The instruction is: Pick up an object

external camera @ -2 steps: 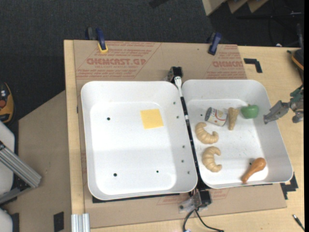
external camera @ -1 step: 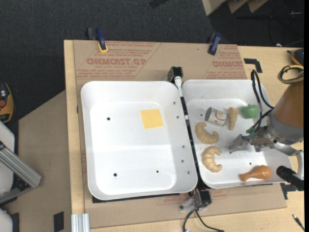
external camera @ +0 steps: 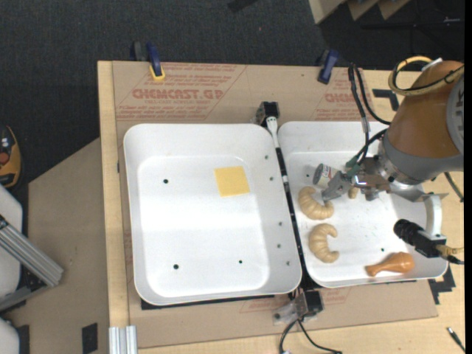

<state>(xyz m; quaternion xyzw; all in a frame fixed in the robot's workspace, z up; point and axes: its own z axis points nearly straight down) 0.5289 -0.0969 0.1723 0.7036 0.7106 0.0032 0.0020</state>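
Cardboard-topped bench (external camera: 184,87) carries 2 white bins: the left bin (external camera: 147,153) holds a yellow square (external camera: 231,181), the right bin (external camera: 310,135) 2 croissants (external camera: 316,203) (external camera: 324,242) and a drumstick (external camera: 391,265). Reaching from the right, the gripper (external camera: 341,183) hangs just beside the far croissant, likely lining up a grasp; nothing shows between its fingers, and whether they stand apart or closed I cannot tell.

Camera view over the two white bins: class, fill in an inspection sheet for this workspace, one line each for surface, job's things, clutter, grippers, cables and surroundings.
Surface: brown board bench bearing a shallow white left bin and a shallow white right bin, side by side.
Job's things: flat yellow square slice in the left bin; two tan croissant-shaped pieces and an orange drumstick-shaped piece in the right bin.
Clutter: nothing seen.
Grippers: grey two-finger gripper low over the right bin, just above the upper croissant; nothing visibly held.
Cables: black cables along the arm; black cable at the near edge.
Surroundings: blue clamps on the far edge; dark floor.
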